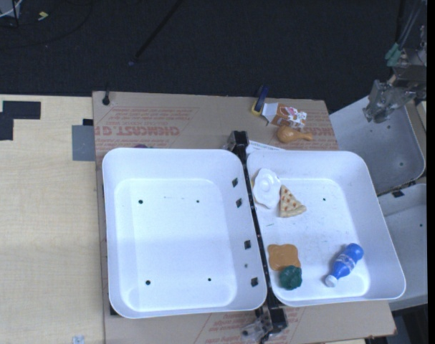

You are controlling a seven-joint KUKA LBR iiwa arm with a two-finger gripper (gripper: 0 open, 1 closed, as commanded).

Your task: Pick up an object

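White plastic forms both bins, and every candidate object is found in the right bin (375, 192). A blue bottle (345, 263) lies tilted near the front right corner, so it could roll aside if it is pressed from above. A toast piece (282, 255) is touching a green object (290, 278) beside the inner wall; two things could be caught together there, or the wall could be struck. A pizza slice (291, 203) and a white egg-like piece (266, 186) are flat and may slip. More open room is seen in the bin's middle. The gripper (381, 106) hangs well apart, at the upper right; whether it is open cannot be told.
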